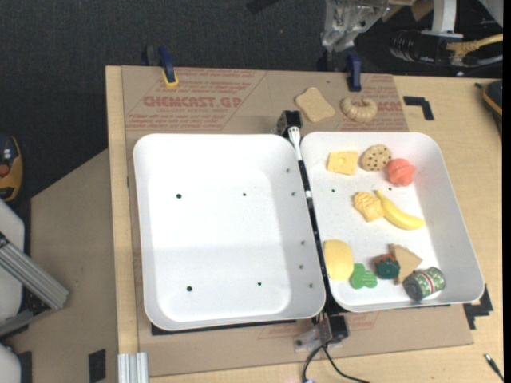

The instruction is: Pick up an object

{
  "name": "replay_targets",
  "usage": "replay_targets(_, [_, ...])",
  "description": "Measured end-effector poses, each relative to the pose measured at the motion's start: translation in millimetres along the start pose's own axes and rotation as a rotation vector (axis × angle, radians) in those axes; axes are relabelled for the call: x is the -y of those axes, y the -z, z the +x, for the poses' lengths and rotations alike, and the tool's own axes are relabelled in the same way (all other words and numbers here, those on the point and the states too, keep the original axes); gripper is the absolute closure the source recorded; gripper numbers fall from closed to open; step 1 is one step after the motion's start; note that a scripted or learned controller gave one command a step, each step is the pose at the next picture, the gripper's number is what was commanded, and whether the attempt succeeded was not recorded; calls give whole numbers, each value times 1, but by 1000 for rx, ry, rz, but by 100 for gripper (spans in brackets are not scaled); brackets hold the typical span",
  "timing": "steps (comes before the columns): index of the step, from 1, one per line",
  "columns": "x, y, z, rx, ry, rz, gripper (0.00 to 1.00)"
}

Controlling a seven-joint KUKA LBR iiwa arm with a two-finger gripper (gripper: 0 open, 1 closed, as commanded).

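Note:
The right bin (455, 238) holds several toy foods. At its far end lie a yellow cheese wedge (343, 163), a cookie (374, 158) and a red ball (400, 171). In the middle are a ridged orange piece (366, 206) and a banana (400, 215). Near the front lie a yellow oval piece (338, 258), green broccoli (363, 278), a dark green piece (388, 267), a brown wedge (406, 256) and a small can (425, 283). My gripper (345, 32) hangs high beyond the far edge of the bench, apart from all of them.
The left bin (160, 238) sits beside the right one, joined by a black hinge strip (303, 190). A bread slice (314, 104) and a tan ring pastry (359, 108) lie on the cardboard behind the bins. Blue clamps (168, 66) hold the far edge.

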State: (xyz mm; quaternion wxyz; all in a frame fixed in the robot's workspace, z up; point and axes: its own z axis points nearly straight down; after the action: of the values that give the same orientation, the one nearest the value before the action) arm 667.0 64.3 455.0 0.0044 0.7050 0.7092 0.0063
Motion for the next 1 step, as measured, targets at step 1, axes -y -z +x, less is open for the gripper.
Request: replay_targets(1, [38,78,33,0,-1,4,100])
